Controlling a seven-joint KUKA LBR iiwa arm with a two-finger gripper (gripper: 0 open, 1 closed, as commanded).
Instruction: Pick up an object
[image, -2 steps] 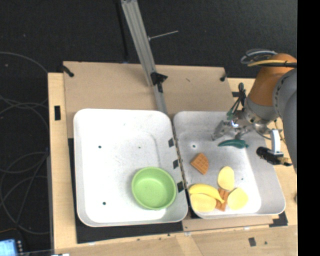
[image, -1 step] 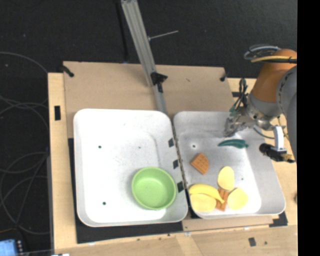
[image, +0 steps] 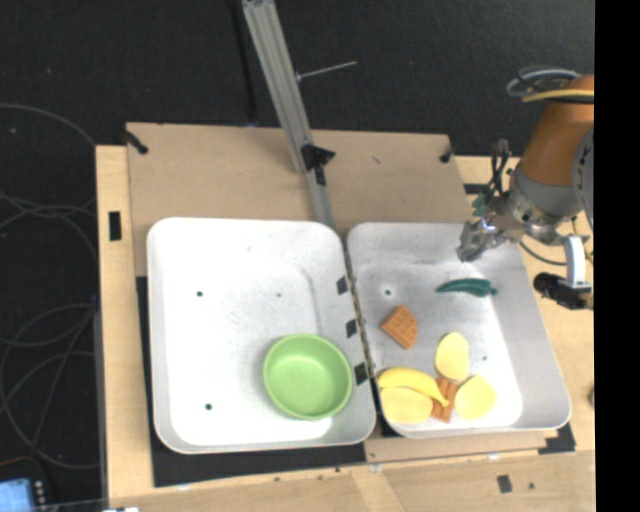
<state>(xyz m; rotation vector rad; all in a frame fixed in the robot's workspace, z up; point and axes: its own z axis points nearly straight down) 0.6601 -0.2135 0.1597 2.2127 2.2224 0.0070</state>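
The nearest candidate for pickup is a small dark green object (image: 467, 288), long and thin, lying flat on the floor of the right bin (image: 420, 255) in the right centre of the frame. It lies apart from the other contents. Lower in the same bin sit a waffle-textured orange piece (image: 400, 327) and, in the bottom corner, a cluster of yellow food-shaped pieces (image: 440, 385) touching one another, with an orange-red piece (image: 442, 403) between them. The left bin (image: 230, 270) holds a light green bowl (image: 308, 375) near its lower right corner.

The step in hand appears to be the approach. The green object is the better target: it is isolated, so the tool can descend on it without disturbing neighbours. Because the object is slender and low, the grasp should be taken across its short width, near its middle, and should go down close to the bin floor. The clustered yellow pieces would be harder to separate.

The gripper (image: 478, 240) hangs at the upper right edge of the right bin, just above and beside the green object in the frame, not touching it. Nothing is visible in its grasp. The claw is too small and blurred here to judge its state. The arm (image: 553, 165) enters from the right of the frame, its orange band above the wrist, pointed down and left.
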